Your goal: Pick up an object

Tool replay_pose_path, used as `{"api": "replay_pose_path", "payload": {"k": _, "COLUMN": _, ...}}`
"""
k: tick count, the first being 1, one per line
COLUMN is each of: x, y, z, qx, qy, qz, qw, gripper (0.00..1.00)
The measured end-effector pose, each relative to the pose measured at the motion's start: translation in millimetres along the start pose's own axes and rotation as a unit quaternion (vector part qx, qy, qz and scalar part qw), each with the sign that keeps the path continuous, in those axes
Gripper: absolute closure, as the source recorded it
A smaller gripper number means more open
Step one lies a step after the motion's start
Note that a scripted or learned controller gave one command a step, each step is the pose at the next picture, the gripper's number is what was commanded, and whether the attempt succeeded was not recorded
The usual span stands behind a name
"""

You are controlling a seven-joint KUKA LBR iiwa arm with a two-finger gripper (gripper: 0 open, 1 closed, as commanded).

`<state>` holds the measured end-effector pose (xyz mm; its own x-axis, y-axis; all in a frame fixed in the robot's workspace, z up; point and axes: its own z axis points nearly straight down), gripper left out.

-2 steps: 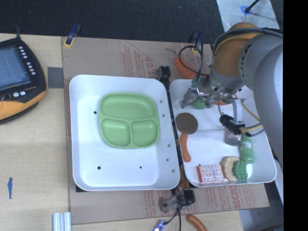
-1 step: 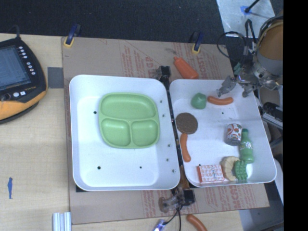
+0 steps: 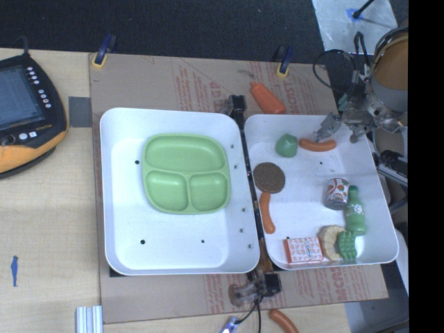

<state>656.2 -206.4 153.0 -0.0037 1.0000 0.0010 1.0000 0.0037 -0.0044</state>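
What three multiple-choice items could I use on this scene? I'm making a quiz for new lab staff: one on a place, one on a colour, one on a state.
1. Where does the divided plate lie?
A. In the left bin
B. In the right bin
C. On the cardboard outside both bins

2. What colour is the divided plate?
A. Red
B. Light green
C. Blue

3. How does the bottle rest?
A. Lying on its side in the right bin
B. Standing on the divided plate
C. Hanging from the end effector

Key: 1 A, it sits inside the left bin. 2 B, it is pale green throughout. 3 A, it lies along the floor of the right bin, beside the can, far from the end effector.
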Motion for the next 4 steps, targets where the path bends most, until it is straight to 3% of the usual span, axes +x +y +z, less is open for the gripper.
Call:
{"api": "replay_pose_path", "payload": {"k": 2, "x": 14, "y": 0, "z": -27, "qx": -0.003, "qy": -0.001, "qz": 0.000, "qw": 1.0000, "gripper": 0.00}}
{"api": "replay_pose_path", "payload": {"k": 3, "x": -5, "y": 0, "z": -1, "qx": 0.000, "qy": 0.000, "qz": 0.000, "qw": 1.0000, "gripper": 0.00}}
{"api": "replay_pose_path", "payload": {"k": 4, "x": 55, "y": -17, "z": -30, "qx": -0.001, "qy": 0.000, "qz": -0.001, "qw": 1.0000, "gripper": 0.00}}
